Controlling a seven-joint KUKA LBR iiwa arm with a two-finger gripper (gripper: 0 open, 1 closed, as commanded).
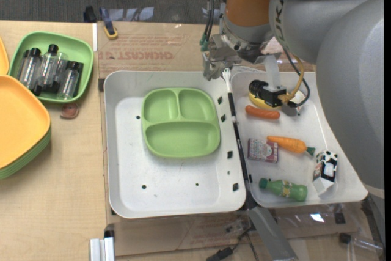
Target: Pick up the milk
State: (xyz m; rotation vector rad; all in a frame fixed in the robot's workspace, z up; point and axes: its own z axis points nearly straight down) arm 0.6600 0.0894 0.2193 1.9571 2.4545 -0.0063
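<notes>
Milk (pixel 327 168): small cow-print carton, far right edge of right bin (pixel 342 192), leaning against wall. Risk: you get little room for jaws on wall side; carton may tip or slide. Carrot (pixel 287 143) just beside, green bottle (pixel 284 189) near; either could get nudged. Gripper (pixel 219 64) well apart, over rim between bins, carrying nothing; jaw state: cannot tell. Long traverse ahead of you.

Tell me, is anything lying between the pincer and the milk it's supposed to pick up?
Yes. The pincer hangs at the far edge between the bins; the milk carton sits near the right bin's near right corner. Between them lie a hot dog and a carrot, though coming down from above should avoid both.
</notes>
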